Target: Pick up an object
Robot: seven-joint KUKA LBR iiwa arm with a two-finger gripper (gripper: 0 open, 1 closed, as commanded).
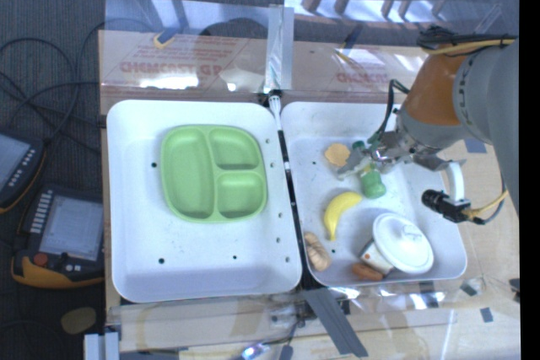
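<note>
Gripper (364, 161) low in right bin (447, 265), finger state indiscernible. Green cylinder (371, 184) beneath: probably light, rigid, smooth; grasp across its sides.

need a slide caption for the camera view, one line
KUKA arm's gripper low over a green object in the right bin, near a banana; green divided plate sits in the left bin.

The arm (485, 88) runs off the right edge. The jaws' fingertips blur together over the green item (372, 184), so their gap is unreadable. That item's shape stays unclear.
</note>
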